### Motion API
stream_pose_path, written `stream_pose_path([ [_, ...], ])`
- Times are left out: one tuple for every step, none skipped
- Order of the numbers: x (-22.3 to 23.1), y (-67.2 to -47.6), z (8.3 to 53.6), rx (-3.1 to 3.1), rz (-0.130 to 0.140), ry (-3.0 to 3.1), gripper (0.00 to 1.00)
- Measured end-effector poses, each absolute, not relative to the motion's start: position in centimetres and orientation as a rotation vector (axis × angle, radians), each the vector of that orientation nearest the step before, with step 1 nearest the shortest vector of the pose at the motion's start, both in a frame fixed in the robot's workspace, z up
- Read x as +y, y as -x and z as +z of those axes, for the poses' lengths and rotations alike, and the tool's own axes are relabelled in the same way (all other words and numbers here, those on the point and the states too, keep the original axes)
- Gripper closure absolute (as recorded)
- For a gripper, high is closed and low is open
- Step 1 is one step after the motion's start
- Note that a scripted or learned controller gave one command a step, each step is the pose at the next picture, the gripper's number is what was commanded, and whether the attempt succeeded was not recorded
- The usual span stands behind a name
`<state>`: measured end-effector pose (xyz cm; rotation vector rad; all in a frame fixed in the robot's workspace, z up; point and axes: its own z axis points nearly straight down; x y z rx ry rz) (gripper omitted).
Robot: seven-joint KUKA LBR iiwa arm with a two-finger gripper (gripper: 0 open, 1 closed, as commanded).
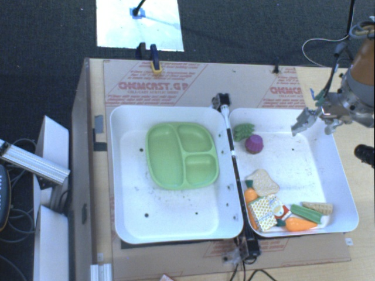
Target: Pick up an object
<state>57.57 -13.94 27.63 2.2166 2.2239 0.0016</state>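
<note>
Though heaped mostly at the near end of the right bin (334,174), toy food also near its far left corner: a purple round piece (254,143), smooth and matte, just beside a green knobbly piece (244,131). Near the near edge, a tan bread slice (265,183), a small orange piece (251,195) touching it, a patterned flat packet (266,211), an orange carrot (300,224) under a green stick (306,213), and a ridged tan cracker (319,206).

Above the bin's far right part, the tool (314,120): fingers spread wide, nothing between them, well apart from every toy.

In the left bin (132,215), a pale green divided plate (182,156), glossy, rounded, three compartments.

Under both bins, a brown board (176,84) with red print on a pale wooden desk (351,151). Beyond, dark speckled floor (47,40) with a white sheet (140,28).
</note>
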Motion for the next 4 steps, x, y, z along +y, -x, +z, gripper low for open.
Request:
stream_pose_path([
  [-10.3,-58.6,14.8,2.226,-0.001,-2.218,0.00],
  [-11.8,-64.1,8.4,2.226,0.000,-2.216,0.00],
  [-14.8,-66.9,8.5,2.221,0.003,-2.217,0.00],
  [-14.8,-67.0,9.6,2.223,0.005,-2.211,1.00],
])
